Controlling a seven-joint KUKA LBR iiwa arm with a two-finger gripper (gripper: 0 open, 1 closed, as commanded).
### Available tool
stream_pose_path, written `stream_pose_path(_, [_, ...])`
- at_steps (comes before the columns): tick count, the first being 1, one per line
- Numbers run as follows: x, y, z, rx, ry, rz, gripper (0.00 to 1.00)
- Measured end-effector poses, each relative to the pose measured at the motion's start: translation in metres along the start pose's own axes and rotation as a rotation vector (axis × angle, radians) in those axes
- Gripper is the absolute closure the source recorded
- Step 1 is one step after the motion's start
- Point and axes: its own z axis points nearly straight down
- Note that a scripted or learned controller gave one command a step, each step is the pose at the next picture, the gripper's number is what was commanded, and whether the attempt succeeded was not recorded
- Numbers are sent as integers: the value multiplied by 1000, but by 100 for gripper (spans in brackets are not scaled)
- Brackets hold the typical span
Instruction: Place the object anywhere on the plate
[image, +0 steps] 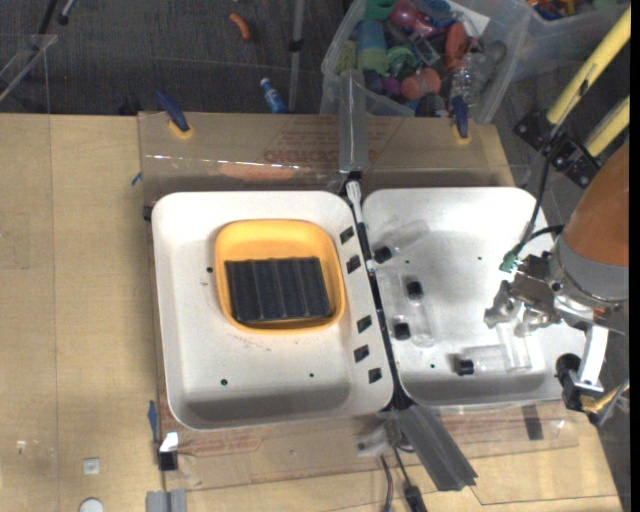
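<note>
One fixed camera looks down aslant over both white bins (190, 390).

The arm (600, 225) showed a broad orange band above a grey wrist; a black cable with a green tip (509, 264) looped alongside. The silvery metal gripper (520, 318) looked blurred.

Two shallow white bins sit side by side on the wooden worktop (70, 300), the left bin (190, 380) and the right bin (470, 210) meeting along a dark divider (368, 300). Beyond them, at the far edge, stands a clear tub of colourful toys (420, 50). Blue clamps (178, 115) grip a cardboard sheet (300, 145) behind the bins.
</note>
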Motion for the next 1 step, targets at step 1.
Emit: stream_pose_path(1, [10,41,-4,0,-1,-97,100])
